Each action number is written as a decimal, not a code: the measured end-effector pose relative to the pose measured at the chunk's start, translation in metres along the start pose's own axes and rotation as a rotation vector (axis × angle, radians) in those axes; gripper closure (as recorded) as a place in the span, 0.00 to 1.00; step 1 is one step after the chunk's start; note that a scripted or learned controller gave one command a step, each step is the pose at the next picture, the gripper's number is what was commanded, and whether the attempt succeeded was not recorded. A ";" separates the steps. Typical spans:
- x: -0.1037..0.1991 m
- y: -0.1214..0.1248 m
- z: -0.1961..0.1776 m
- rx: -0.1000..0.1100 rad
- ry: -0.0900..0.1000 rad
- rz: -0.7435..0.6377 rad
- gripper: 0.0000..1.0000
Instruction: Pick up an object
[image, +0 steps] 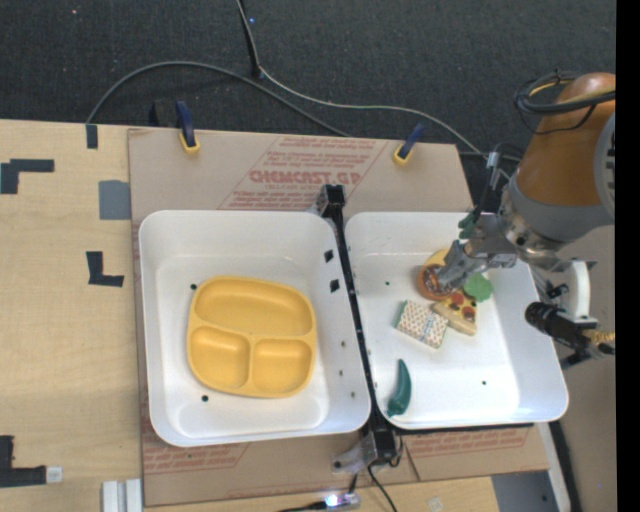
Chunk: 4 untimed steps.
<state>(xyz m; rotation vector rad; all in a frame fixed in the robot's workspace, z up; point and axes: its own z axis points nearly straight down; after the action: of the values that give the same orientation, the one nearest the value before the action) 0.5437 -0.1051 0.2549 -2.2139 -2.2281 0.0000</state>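
Bin: we list every loose item in the right-hand shallow white bin.
Wafer: we see a pale, square patterned block lying flat near the centre.
Pizza: a small toy slice with red dots lies touching the wafer's right side.
Green piece: a small rounded green item sits just beside the pizza.
Pepper: a dark green, curved toy pod lies near the front-left.

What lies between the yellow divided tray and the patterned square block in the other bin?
In the camera view, between the yellow tray and the patterned block lie bare white bin floor and the black divider where both bins meet.
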 end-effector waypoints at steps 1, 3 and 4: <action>0.048 0.012 0.015 0.002 0.000 0.001 1.00; 0.143 0.044 0.021 0.000 0.001 0.000 1.00; 0.199 0.062 0.034 0.001 0.000 0.000 1.00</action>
<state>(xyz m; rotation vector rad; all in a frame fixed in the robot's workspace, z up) 0.6047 0.0940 0.2207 -2.2135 -2.2282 0.0010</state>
